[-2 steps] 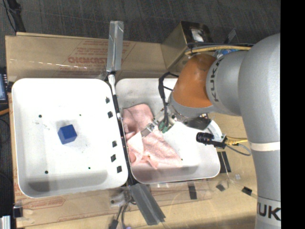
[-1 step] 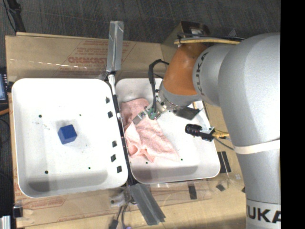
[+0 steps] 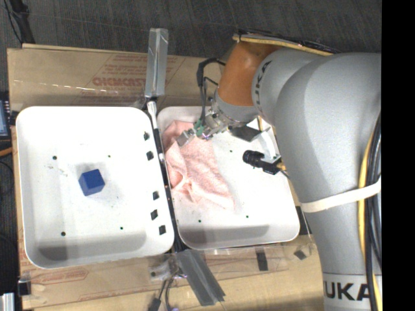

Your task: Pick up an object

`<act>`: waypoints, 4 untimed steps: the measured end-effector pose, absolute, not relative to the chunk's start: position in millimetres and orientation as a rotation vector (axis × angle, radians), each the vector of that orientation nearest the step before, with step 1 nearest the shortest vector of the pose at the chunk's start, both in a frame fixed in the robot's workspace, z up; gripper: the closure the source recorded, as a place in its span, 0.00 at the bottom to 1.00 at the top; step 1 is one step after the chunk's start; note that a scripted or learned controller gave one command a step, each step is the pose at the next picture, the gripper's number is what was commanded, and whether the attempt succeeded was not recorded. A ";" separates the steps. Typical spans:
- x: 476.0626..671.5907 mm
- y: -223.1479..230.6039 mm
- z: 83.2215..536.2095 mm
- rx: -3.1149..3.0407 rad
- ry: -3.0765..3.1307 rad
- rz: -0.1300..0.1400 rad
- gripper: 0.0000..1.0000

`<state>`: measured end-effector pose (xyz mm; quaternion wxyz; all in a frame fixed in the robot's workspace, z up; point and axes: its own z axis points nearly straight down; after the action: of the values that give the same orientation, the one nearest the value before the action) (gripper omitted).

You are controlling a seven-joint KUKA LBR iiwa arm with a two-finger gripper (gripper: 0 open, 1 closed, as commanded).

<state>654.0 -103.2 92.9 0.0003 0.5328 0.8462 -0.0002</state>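
Where gripper (image 3: 189, 137) hangs, pink cloth (image 3: 194, 170) lies crumpled.

Evenly and brightly lit from overhead. Near overexposure on the floor of the left bin (image 3: 84, 148), with little surface detail left in the white. Soft grey shading along that bin's near wall, and a faint shadow just beside the blue cube (image 3: 92, 181) inside it. Broad, soft sheen across the grey arm (image 3: 324, 141), well right of the left bin. Dark, low-contrast carpet (image 3: 194, 11) beyond the bin. Mild softness and grain throughout; small markings unreadable. No marked bending at the edges.
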 end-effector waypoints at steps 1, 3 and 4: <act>657.2 -22.9 193.4 1.765 2.599 0.000 0.00; 598.4 -2.0 193.6 1.967 2.455 -0.005 0.00; 582.1 -60.8 190.5 2.109 2.335 -0.007 0.00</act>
<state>582.1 -60.8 190.5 -0.0026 0.6703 0.7421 -0.0022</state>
